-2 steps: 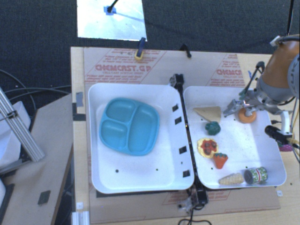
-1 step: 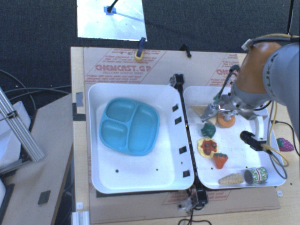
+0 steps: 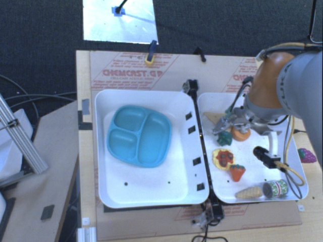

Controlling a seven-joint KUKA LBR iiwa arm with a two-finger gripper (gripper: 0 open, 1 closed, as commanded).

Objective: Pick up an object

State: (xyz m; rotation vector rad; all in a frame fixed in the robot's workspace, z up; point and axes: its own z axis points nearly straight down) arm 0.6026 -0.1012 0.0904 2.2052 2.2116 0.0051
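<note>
Jaws are lying down among the toys in the right bin [image 3: 298, 178], but whether they are apart or together I cannot tell; the metal gripper [image 3: 225, 126] is sitting low at about ten o'clock in that bin, and nothing is visibly held in it. By my reading the pick is not yet done: the tool is reaching the objects but nothing is lifting.

Just below the tip a dark green toy [image 3: 223, 138] is resting on the bin floor, and an orange round toy [image 3: 240, 133] is lying just beside it toward three o'clock. Either looks like the target. Further toward six o'clock a small pizza toy [image 3: 223, 158], a strawberry [image 3: 237, 172], an ice-cream cone [image 3: 249, 192] and a small can [image 3: 275, 188] are waiting untouched. A purple grape toy [image 3: 306, 155] is lying outside the rim at three o'clock.

Over in the left bin [image 3: 116, 195] a blue divided plate [image 3: 139, 135] is sitting. On the board [image 3: 212, 67] under both bins, red print is reading roughly "CHEMCAST GP"; the can's label is too small to read.
</note>
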